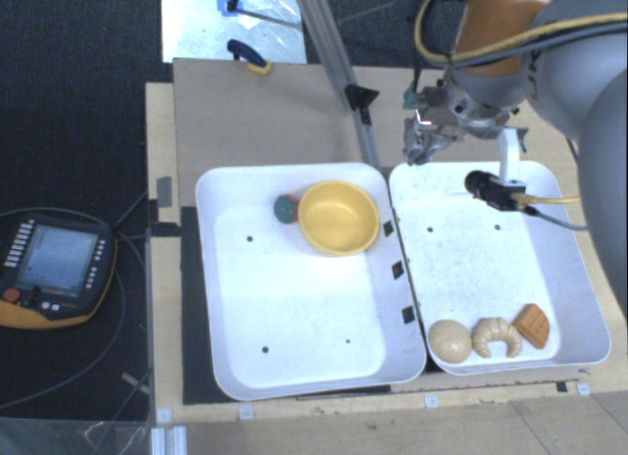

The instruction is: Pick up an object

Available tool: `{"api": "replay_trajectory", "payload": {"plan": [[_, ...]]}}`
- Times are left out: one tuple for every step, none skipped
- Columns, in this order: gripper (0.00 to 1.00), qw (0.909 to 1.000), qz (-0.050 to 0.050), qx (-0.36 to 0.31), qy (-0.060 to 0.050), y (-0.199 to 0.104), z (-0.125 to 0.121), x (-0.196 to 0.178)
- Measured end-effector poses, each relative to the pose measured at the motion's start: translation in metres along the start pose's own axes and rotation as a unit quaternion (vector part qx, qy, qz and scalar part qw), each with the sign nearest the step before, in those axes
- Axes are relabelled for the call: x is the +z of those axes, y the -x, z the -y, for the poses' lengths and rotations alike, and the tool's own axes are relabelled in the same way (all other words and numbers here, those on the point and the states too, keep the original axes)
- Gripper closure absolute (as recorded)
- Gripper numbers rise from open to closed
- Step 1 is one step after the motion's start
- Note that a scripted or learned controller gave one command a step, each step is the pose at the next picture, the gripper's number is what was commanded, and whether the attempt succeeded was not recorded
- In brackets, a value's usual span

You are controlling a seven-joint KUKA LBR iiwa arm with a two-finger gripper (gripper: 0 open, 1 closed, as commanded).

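Note:
In the left bin a yellow bowl sits near the far right corner, with a small teal ball touching its left side. The right bin holds three bread-like items along its near edge: a round bun, a croissant and a brown waffle piece. My gripper hangs over the far left corner of the right bin, well away from all of these. Nothing shows between its fingers.
A slanted metal pole crosses the bench behind the bins. A blue and yellow clamp lies at the far left of the board. A teach pendant rests on the floor to the left.

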State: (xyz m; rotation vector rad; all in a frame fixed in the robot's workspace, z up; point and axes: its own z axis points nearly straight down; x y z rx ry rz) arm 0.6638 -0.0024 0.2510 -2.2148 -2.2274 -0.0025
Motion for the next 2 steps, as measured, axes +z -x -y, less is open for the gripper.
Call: {"api": "replay_trajectory", "payload": {"plan": [[1.0,1.0,0.0,0.001,0.0,-0.044,-0.001,0.011],[1.0,1.0,0.0,0.001,0.0,-0.094,-0.006,0.005]]}}
